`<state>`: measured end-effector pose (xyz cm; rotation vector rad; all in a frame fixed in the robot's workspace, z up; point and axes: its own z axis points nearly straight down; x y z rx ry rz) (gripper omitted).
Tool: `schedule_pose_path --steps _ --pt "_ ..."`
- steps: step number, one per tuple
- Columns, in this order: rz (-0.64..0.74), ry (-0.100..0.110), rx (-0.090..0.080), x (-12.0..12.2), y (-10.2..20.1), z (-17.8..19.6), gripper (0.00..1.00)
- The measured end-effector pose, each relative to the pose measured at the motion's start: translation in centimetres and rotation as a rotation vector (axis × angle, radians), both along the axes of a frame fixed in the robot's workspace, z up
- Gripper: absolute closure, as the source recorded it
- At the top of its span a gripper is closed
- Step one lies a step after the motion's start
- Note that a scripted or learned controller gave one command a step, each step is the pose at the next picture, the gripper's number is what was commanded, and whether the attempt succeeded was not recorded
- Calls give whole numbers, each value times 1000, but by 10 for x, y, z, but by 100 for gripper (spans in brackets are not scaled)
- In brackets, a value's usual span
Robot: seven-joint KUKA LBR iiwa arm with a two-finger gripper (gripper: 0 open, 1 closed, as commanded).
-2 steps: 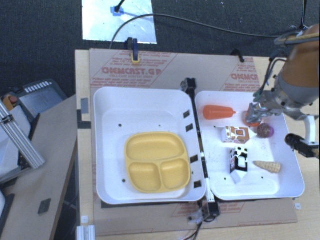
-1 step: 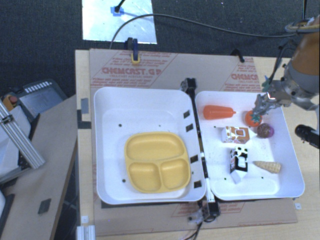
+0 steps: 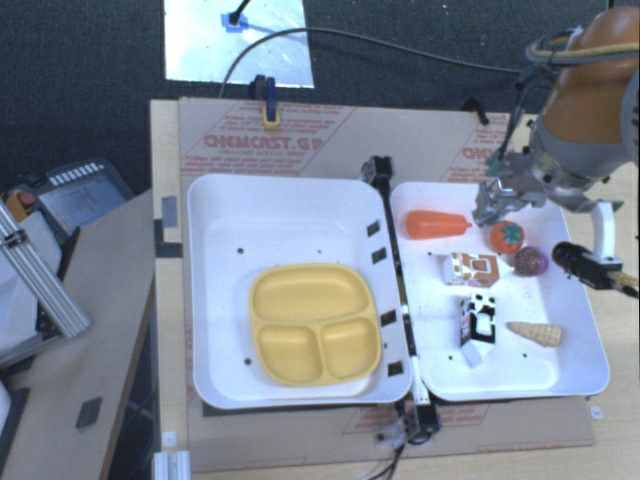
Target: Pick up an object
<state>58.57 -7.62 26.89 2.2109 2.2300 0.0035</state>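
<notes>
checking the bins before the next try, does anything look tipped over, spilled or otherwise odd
Nothing looks spilled or broken. The yellow tray lies flat in the left bin. In the right bin, the carrot, cone and black-and-white carton lie on their sides, loosely scattered, which seems normal for a picking bin.

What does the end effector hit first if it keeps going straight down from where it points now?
Probably the bare floor of the right bin, between the carrot and the strawberry. The end effector could clip either one; depth is unclear.

Right bin (image 3: 575,368) crowded: carrot (image 3: 436,225), cartons; front corners free; tray (image 3: 313,322) fills left bin
</notes>
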Motion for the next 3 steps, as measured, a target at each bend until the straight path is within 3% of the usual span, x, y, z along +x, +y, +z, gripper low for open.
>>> schedule_pose_path --steps 1,3 --pt "-1 1 -1 -6 45 -8 100" --pt "1 0 1 10 158 -26 100"
